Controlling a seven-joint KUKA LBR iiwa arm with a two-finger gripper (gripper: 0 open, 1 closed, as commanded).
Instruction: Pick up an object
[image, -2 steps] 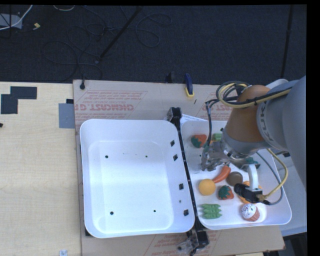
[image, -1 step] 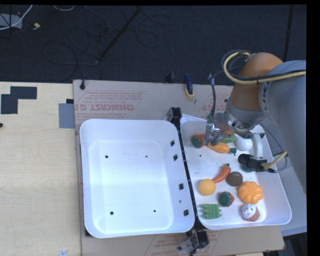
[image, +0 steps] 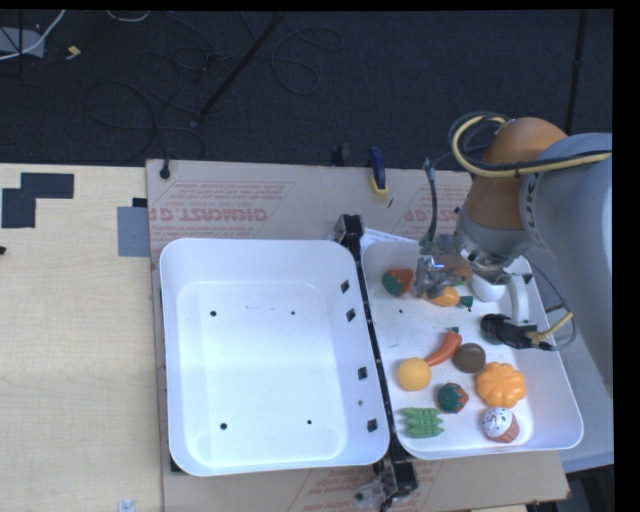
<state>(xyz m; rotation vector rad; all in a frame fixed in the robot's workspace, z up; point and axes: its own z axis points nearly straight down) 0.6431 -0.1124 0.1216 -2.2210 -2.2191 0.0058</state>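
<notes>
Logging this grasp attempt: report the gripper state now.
Gripper: low in the right bin, among the toys at its far end; open or shut cannot be told.

A blue clamp grips the cardboard sheet — black cables trail behind.

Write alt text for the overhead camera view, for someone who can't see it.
A grey robot arm with an orange band reaches from the right, its tool low over the far end of the right shallow white bin, which holds small plastic toy foods, among them an orange pumpkin and a yellow ball. The left white bin lies beside it.
</notes>
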